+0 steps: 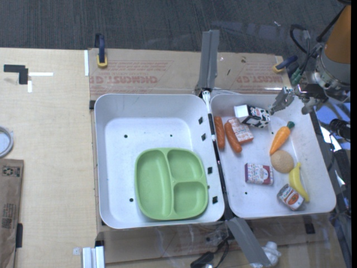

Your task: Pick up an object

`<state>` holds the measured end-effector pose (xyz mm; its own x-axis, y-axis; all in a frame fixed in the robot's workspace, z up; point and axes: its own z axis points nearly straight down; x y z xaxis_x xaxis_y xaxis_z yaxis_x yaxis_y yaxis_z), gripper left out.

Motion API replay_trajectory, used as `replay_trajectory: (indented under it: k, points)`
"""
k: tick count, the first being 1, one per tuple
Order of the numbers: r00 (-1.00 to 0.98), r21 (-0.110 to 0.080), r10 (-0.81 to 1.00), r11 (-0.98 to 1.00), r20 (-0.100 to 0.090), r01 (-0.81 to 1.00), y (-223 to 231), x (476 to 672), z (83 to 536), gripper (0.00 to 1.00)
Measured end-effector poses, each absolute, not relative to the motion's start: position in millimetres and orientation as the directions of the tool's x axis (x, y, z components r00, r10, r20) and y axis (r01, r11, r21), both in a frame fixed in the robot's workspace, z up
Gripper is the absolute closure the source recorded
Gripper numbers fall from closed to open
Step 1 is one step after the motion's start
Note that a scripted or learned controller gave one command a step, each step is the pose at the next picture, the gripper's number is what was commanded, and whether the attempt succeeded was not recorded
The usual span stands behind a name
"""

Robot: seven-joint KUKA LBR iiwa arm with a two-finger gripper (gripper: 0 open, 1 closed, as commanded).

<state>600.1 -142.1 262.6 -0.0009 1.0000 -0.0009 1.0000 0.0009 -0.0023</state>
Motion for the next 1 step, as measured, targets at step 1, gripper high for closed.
replay_trajectory:
  k: [1]
  points:
    - [-0.160,0.014,0.987,0.160,-0.009,0.987,-202.3,654.2,118.6,0.00]
